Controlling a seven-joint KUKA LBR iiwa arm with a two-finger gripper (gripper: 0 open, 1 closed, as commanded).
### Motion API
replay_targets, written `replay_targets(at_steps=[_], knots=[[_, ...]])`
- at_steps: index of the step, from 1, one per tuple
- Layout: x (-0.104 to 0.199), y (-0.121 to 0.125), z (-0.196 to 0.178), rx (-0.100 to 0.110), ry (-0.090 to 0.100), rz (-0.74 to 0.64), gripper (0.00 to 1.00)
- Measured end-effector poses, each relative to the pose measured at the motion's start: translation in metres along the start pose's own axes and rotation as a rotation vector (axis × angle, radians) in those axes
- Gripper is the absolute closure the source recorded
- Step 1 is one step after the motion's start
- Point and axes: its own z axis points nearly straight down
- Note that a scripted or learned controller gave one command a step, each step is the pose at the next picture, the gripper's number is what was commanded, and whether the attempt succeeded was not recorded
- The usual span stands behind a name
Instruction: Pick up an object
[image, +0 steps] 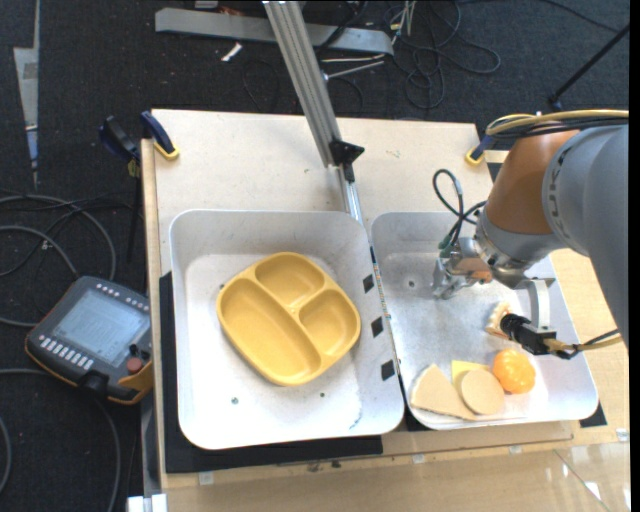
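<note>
Left bin (200, 300): one glossy yellow plastic tray (288, 316) with three rounded compartments, lying at its centre. Right bin (420, 260): an orange ball-like object (514, 371), a tan disc (482, 392) and flat pale wedge-shaped pieces (434, 392), clustered at the near edge toward the near right corner. Hand (450, 279): low over the right bin's bare centre, apart from these items; open or closed cannot be told.
</note>
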Motion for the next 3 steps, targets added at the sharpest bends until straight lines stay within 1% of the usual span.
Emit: replay_targets(at_steps=[2, 3], knots=[[0.014, -0.001, -0.122, -0.006, -0.001, -0.004, 1.0], [0.014, 0.0, -0.136, -0.002, 0.0, -0.003, 1.0]])
